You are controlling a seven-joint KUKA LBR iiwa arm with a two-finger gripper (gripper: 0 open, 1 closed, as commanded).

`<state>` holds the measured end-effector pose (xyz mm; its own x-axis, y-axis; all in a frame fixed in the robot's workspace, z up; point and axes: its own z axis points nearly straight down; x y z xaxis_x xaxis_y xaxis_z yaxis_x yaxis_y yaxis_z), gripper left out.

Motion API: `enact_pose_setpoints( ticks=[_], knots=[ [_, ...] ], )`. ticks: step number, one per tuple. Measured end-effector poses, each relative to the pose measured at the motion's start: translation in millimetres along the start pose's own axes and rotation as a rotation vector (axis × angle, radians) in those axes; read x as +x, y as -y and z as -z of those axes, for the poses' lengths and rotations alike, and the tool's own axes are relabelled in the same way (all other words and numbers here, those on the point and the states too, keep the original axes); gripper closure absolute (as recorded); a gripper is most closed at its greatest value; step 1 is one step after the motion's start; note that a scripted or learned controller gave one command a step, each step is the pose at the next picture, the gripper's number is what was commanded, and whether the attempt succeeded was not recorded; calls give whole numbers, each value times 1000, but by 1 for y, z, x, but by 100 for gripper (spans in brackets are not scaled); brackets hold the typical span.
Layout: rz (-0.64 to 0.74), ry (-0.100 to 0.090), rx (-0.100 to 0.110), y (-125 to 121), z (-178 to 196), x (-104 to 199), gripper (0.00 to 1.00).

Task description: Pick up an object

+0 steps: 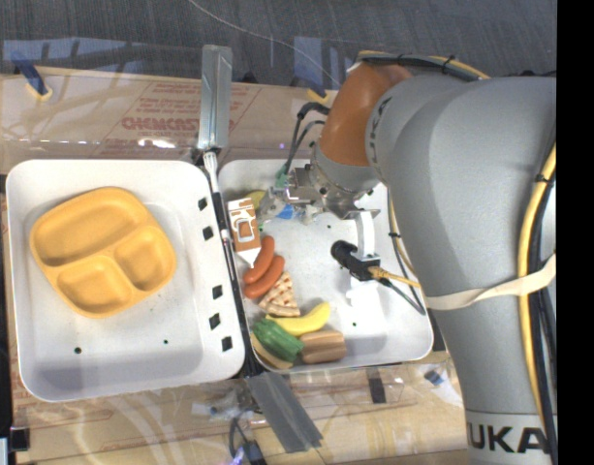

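The gripper [295, 194] hangs low in the right bin [398, 332], at its upper left corner; I cannot tell its state. Just below it lie two sausages [263, 268], then a banana [307, 320] and green vegetable [275, 338]. Far left sits a yellow tray [101, 250].

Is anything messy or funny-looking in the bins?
A bit. The toy food is all jumbled along the left wall of the right bin: sausages, pizza slice, banana and cucumber overlap in a pile. The yellow divided plate sits neatly alone in the left bin.
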<state>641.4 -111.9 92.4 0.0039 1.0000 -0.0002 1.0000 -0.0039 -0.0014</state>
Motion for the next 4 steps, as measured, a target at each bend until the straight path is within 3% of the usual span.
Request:
enact_pose_setpoints(
  ticks=[1, 2, 3, 4],
  knots=[
    [408, -12, 31, -8, -4, -22, 0],
    [463, 0, 1, 10, 0, -56, 0],
    [258, -2, 21, -10, -3, -32, 0],
    [8, 1, -1, -16, 0, -86, 0]
  ],
)
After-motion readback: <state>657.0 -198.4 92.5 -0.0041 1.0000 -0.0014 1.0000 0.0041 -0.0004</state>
